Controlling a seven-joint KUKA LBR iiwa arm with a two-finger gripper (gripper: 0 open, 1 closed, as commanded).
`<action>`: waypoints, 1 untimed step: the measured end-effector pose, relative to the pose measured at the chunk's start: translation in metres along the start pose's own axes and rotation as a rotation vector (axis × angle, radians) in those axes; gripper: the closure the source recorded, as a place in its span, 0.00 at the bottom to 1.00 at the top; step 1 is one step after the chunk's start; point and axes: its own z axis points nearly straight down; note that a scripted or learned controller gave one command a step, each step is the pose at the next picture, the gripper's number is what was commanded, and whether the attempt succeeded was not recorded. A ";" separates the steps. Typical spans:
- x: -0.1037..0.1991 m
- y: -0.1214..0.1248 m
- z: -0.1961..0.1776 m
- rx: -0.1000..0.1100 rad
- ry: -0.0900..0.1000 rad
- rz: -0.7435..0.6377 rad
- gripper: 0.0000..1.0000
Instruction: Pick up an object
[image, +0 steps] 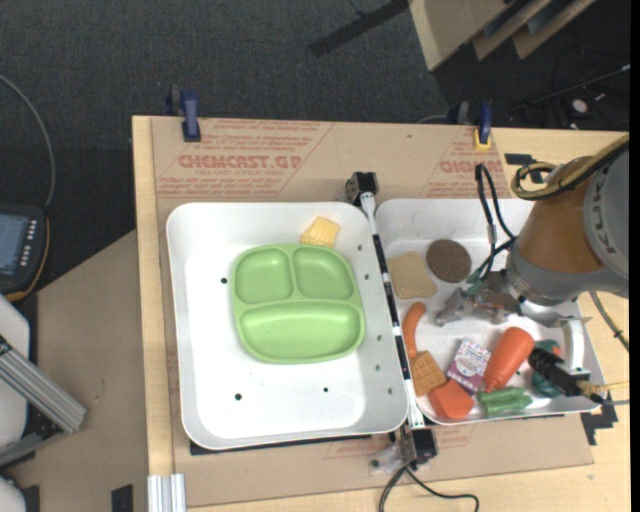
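From above, the gripper (452, 305) hangs low in the crowded right bin (420, 215), whether its jaws are parted or closed I cannot tell, beside a carrot (507, 355) and candy packet (470, 359); it could easily nudge neighbours and come up with nothing.

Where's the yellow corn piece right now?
The corn piece lies in the left bin, just beyond the green divided plate, near the bin's far edge.

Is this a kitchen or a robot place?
Probably a robot lab, not a kitchen. A robot arm reaches over two white bins clamped to a workbench, and the food, like the carrot, looks like toys.
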 end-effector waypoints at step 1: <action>-0.019 0.131 -0.008 -0.022 -0.003 -0.012 0.00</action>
